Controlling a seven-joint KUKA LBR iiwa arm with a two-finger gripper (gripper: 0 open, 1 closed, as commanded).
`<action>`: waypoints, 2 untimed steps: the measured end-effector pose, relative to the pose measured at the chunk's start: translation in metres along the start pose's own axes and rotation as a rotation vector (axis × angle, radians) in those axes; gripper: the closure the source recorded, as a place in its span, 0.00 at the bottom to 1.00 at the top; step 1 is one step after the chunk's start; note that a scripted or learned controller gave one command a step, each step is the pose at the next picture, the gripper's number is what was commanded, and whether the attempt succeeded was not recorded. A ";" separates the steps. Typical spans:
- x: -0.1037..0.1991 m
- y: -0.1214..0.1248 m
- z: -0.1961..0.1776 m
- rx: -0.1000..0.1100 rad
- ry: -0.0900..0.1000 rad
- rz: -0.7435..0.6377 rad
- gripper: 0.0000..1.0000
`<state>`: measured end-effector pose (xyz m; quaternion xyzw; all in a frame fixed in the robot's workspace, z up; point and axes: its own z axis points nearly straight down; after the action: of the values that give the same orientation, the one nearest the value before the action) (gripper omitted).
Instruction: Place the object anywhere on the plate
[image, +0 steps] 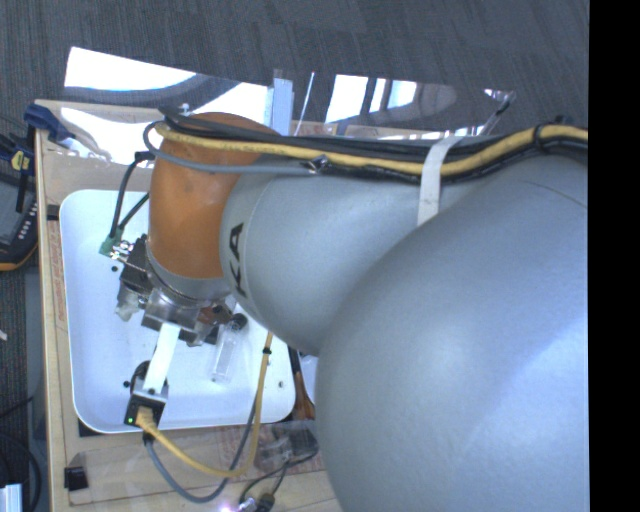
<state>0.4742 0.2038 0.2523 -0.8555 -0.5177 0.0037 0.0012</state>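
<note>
Bench (55, 440): pale wood shows along the near edge and the left edge, around the bin.
Loose cable (200, 466): a yellow lead loops over the near edge of the bench, just in front of the bin.
Left bin (85, 300): shallow and white with rounded corners; its left half lies bare, while the arm covers its right half.
Gripper (185, 375): it hangs over the near part of the left bin, pointing down toward the bin's near edge. I cannot tell whether it is apart or together, and nothing can be seen clamped in it.
Orange band (195, 210): it sits just above the wrist, over the middle of the left bin.
Arm (450, 330): the grey bulk fills the right side and hides the bench beneath it, so I cannot tell where the object or the plate lies.
Cable bundle (380, 160): yellow and black, it runs along the arm's far side, held by a white strap (430, 180).
Far edge: a bright, perhaps reflective panel (130, 75) lies beyond the bench.
</note>
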 end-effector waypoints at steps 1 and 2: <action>0.013 -0.005 0.162 -0.002 0.001 -0.029 0.00; 0.002 0.001 0.078 -0.003 0.003 -0.046 0.00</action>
<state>0.4758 0.2052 0.1742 -0.8434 -0.5373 0.0017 0.0010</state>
